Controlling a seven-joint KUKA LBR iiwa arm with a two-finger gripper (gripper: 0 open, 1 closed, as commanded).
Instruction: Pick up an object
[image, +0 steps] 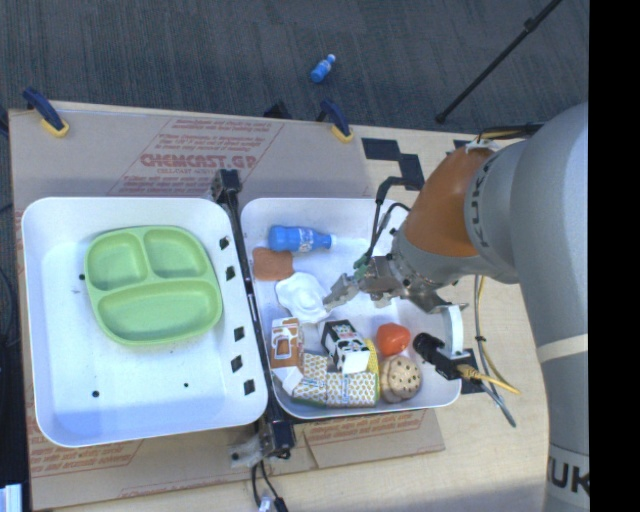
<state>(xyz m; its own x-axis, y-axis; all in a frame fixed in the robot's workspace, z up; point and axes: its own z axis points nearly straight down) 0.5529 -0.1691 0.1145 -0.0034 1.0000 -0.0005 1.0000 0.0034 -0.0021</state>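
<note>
Your claw (342, 290) hangs low in the right white bin (345, 213), its metal fingers pointing left toward the crumpled white soft piece (301, 296); from this angle you cannot tell whether it is spread or closed, and nothing is visibly caught in it. The white piece lies just beside the tips, near the bin's middle, and I judge it the likeliest target. It looks light and limp, so expect it to fold and slip: pinch it on a raised ridge, not a flat edge.

Just past it toward the bin's far wall sit a brown rounded lump (272, 264) and a blue plastic bottle with a white cap (297, 239), lying on its side. The bottle should be stiff but smooth and prone to rolling; take it across the body.

Nearer you, along the front wall, a small orange-and-white carton (286, 343), a black-and-white printed cube (345, 345), a patterned flat box (335, 390), a red-orange ball (393, 338) and a tan speckled cookie-shaped disc (401, 377) crowd together, touching, which leaves little room for fingers.

The left white bin (50, 400) holds a green three-compartment plastic tray (152, 284), well apart. Both bins rest on the cardboard-covered surface (200, 150).
</note>
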